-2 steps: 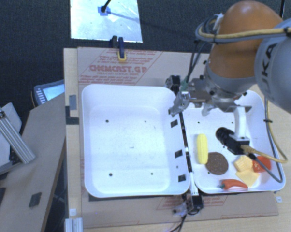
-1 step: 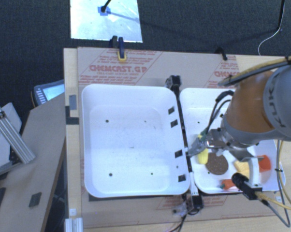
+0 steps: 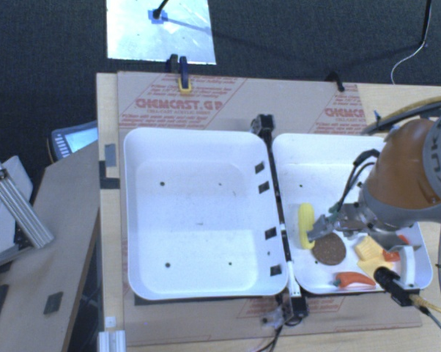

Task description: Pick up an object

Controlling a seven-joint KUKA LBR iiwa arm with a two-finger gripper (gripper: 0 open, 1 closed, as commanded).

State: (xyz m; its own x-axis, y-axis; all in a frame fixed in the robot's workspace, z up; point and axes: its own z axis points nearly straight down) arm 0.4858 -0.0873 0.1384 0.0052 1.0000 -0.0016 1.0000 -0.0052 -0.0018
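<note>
Objects for picking lie in the right bin: a yellow banana-shaped piece, a round brown disc, a pale yellow block, and an orange-red carrot-shaped piece by the near rim. The left bin stands beside it on the table. The end effector hangs low between the yellow piece and the disc, just above the disc's upper edge; whether it is spread or closed cannot be told, and nothing is seen between its tips. Judged stage: approach, before any grasp. The next move calls for a descent centred on one item, closure, then a lift.
</note>
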